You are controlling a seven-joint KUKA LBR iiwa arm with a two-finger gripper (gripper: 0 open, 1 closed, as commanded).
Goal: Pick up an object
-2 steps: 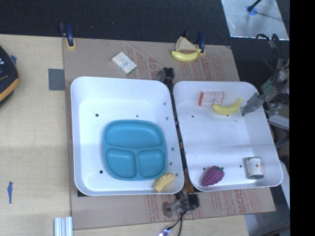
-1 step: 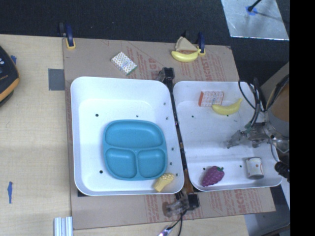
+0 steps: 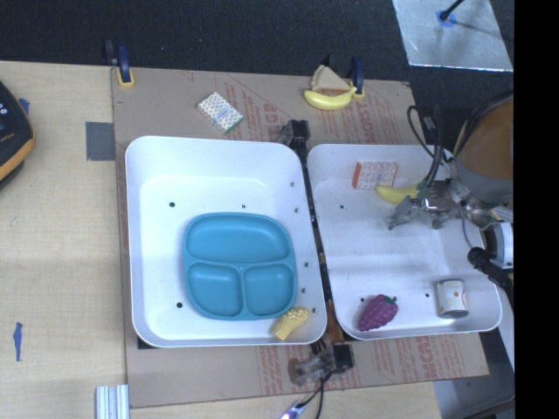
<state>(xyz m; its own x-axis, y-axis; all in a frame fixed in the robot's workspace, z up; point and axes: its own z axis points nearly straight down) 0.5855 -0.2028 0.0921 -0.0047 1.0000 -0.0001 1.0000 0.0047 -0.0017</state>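
My gripper (image 3: 416,223) hangs low over the upper right part of the right bin (image 3: 349,260), its two grey fingers spread open with nothing between them. A small yellow banana (image 3: 393,194) lies just above and left of the fingers, close to them but apart. An orange-and-white packet (image 3: 374,175) sits beside the banana. A purple bunch of grapes (image 3: 376,312) and a small white cup (image 3: 452,298) lie near the bin's front wall. The left bin (image 3: 148,234) holds a blue divided plate (image 3: 238,264) and a yellow corn piece (image 3: 290,323).
On the cardboard behind the bins lie a second banana with a sandwich piece (image 3: 330,94) and a patterned packet (image 3: 219,111). A black-and-orange device (image 3: 10,133) sits at the far left edge. The arm's body (image 3: 485,160) fills the right side.
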